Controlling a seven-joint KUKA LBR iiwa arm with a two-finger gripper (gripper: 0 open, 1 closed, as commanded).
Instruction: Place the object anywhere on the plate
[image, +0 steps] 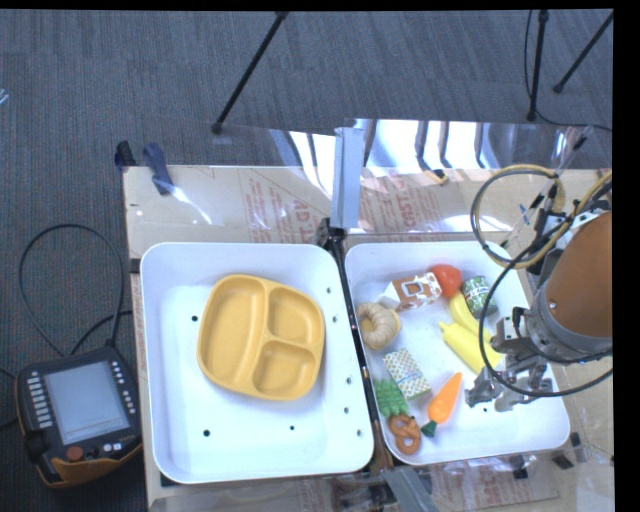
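Fingers (497, 390) hang low over the right bin (545, 425), and from this angle I cannot tell whether they are spread or closed; nothing shows between them. The gripper (505, 385) sits over bare white floor at the bin's right side, just right of the toy carrot (445, 397), which lies tilted with its green top down toward the pretzel (405, 431). Above the gripper, the grey wrist and orange band of the arm (580, 290) come in from the right, cables looping over it.

Spreading out across the right bin: a yellow banana-like piece (462, 335) lies just left of the wrist, a green-and-white can (476, 293) above it, a red tomato shape (446, 279) and a small carton (417, 290) near the top. A bagel (379, 324) sits at the left wall, a patterned box (407, 372) below it, green leafy piece (390, 399) beside that.

Over in the left bin (170, 420), the yellow plate (263, 336) with three compartments lies flat, well apart from the gripper. A teach pendant (78, 410) rests off the bench at far left.
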